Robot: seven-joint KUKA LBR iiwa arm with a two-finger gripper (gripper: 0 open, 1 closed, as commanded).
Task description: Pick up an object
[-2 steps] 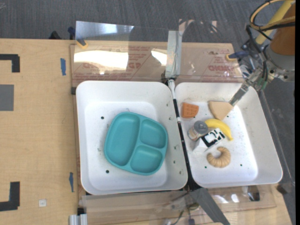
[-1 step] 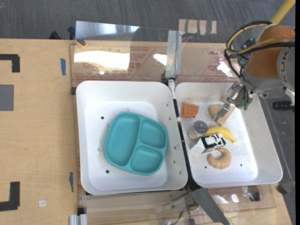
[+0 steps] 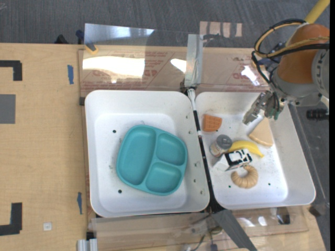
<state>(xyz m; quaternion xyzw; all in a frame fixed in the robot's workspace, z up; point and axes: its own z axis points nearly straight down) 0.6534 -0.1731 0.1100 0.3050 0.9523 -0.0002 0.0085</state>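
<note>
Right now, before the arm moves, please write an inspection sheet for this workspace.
Surface: wooden bench bearing two white bins, left bin and right bin.
Job's things: in the right bin, banana, orange block, tan wedge, bagel-like ring, small grey-capped jar, black-and-white item.
Clutter: teal divided plate in the left bin.
Grippers: tool over the right bin's far side, holding nothing.
Cables: yellow and black loops on the arm.
Surroundings: grey floor, blue tape bits.
</note>
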